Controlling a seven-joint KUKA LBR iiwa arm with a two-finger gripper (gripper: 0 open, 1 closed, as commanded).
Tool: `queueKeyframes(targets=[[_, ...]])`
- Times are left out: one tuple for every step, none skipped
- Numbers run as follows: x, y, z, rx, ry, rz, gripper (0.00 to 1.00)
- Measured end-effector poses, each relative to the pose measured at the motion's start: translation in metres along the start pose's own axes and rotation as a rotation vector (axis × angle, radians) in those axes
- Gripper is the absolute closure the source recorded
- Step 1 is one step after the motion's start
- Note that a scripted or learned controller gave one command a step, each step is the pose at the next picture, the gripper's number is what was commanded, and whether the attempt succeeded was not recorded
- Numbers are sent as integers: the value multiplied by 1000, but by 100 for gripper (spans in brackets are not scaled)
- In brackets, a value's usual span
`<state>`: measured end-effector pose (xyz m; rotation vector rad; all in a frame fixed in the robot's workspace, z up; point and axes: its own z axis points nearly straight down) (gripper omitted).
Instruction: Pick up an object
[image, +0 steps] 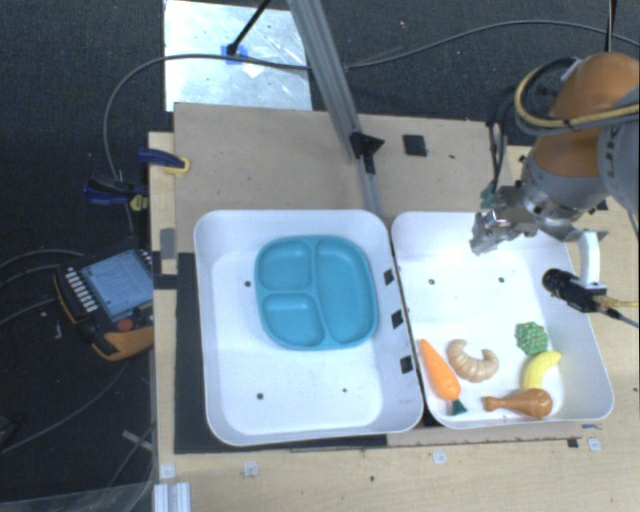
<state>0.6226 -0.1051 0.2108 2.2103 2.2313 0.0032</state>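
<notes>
in the camera view you look down on a tan tabletop (280, 150) that carries two shallow white bins side by side. the left bin (230, 390) holds a blue divided plate (317, 292) with three compartments, lying flat a little above the bin's middle.

the right bin (450, 250) has all the small toys gathered along its near edge. from left to right you see an orange carrot (439, 371) lying at a slant with its green tip toward the near wall, a tan curled croissant (472, 361) just beside it, a brown drumstick (520, 403) lying near the front wall, a yellow banana (539, 369) just above the drumstick, and a green broccoli (531, 336) touching the banana's upper end. the far half of this bin is bare white floor.

the arm (585, 110) comes in from the right, with its orange band at the top right corner of the view. the end effector (488, 238) hangs over the far part of the right bin, near its back wall and well apart from the toys. you see nothing between its tips, but they are too small and dark to make out, so you cannot tell whether it is released or clenched.

a black cylinder (567, 288) juts over the bin's right rim. off the tabletop to the left, a small handheld device (108, 297) with a screen lies on the dark floor among cables.
</notes>
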Motion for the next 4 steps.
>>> queueKeyframes(targets=[[50, -9, 5, 1, 1, 0, 100], [101, -10, -10, -1, 1, -1, 100], [146, -15, -7, 1, 1, -1, 100], [191, -20, -11, 1, 2, -1, 100]])
